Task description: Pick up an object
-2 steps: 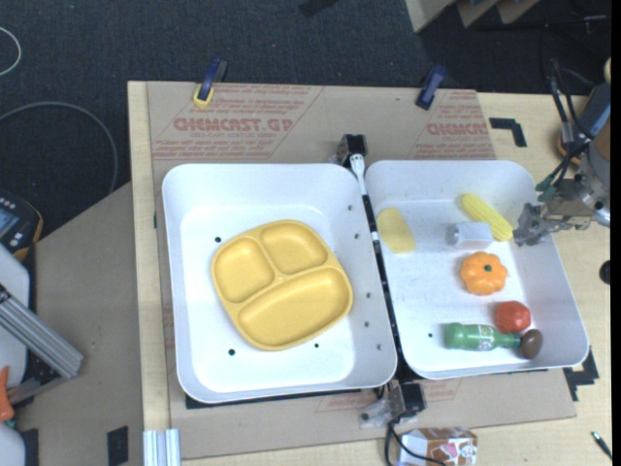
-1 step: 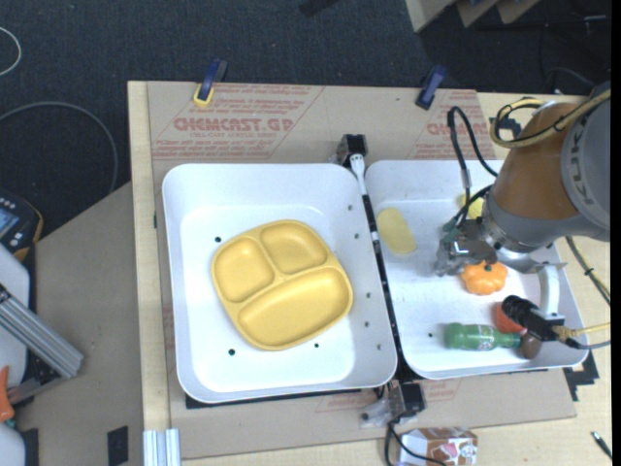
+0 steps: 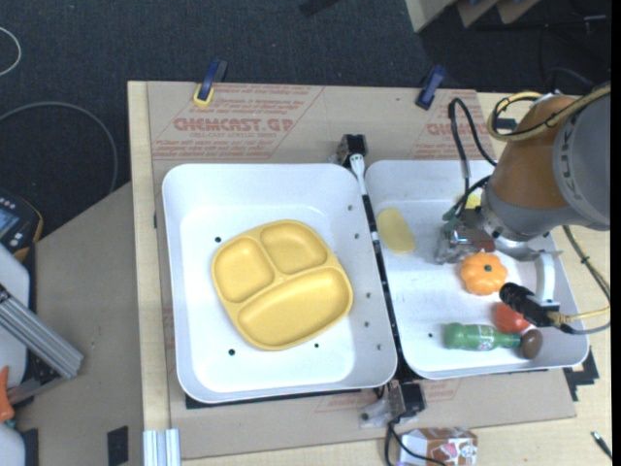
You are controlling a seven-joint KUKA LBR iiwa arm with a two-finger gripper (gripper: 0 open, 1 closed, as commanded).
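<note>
Arm cut off at right

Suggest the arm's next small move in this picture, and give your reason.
Probably a short drop onto the orange pumpkin. The gripper sits in the right bin just up-left of it, nothing shows in its grasp, and the pumpkin is the closest object.

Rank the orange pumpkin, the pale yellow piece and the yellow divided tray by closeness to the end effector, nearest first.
From the end effector:
1. Orange pumpkin, beside it in the right bin.
2. Pale yellow piece, at that bin's left wall.
3. Yellow divided tray, in the left bin.
</note>
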